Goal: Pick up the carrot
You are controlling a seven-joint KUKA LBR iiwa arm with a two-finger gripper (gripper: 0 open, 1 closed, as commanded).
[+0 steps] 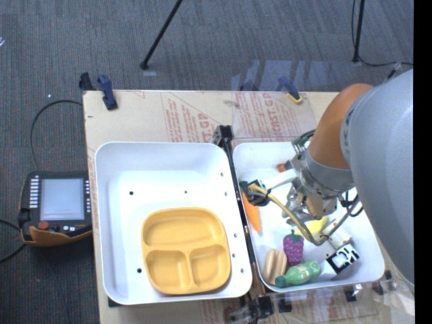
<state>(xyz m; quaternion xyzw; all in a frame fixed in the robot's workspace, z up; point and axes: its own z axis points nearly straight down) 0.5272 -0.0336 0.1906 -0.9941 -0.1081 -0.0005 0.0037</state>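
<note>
One carrot (252, 215) lay in the right bin (266, 155), against its left wall, lengthwise. Just right of it hung the gripper (305, 208), over the bin's middle; whether its jaws were apart or together could not be told. Nearer the front lay one purple grape bunch (293, 248), one bread roll (274, 264) and one green bottle (298, 274). The left bin (128, 174) held one yellow divided plate (186, 250).
</note>
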